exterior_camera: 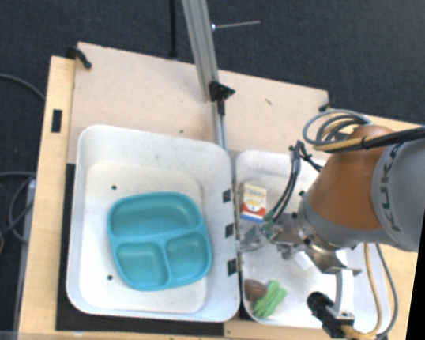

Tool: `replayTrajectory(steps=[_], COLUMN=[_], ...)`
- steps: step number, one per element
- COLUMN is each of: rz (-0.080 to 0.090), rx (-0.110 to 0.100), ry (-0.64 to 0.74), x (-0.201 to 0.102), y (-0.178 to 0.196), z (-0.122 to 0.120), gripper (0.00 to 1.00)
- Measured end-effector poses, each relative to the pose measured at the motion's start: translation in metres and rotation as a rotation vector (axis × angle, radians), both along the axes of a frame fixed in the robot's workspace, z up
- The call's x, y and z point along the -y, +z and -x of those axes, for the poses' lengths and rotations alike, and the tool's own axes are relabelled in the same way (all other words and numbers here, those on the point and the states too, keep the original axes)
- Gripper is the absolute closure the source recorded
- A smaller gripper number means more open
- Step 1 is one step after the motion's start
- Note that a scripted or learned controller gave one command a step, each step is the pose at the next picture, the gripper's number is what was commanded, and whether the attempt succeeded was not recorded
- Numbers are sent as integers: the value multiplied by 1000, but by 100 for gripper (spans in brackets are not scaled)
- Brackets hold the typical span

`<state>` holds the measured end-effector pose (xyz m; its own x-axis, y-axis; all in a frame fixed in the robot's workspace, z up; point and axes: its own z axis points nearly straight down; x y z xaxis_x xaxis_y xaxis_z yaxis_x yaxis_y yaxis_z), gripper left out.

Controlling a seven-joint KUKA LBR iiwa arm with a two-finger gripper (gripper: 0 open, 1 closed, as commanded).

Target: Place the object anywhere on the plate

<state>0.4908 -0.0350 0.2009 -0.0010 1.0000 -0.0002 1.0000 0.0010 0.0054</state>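
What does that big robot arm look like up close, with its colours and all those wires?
The arm is a thick, rounded grey tube with a broad orange band above the wrist. Dark lettering marks the grey shell. Looped black and pale cables curl beside the band, running down to a metallic grey wrist piece.

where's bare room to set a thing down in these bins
Bare: all three wells of the teal divided plastic plate, plus the left white bin's floor around it. Crowded: the right white bin, holding a small carton, green object and the arm.
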Motion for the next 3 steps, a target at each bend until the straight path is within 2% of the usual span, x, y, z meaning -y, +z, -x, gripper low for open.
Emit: replayTrajectory(steps=[3], rz=[0], rx=[1], ry=[-6], x=[-1], y=[0], z=[0], gripper=[0])
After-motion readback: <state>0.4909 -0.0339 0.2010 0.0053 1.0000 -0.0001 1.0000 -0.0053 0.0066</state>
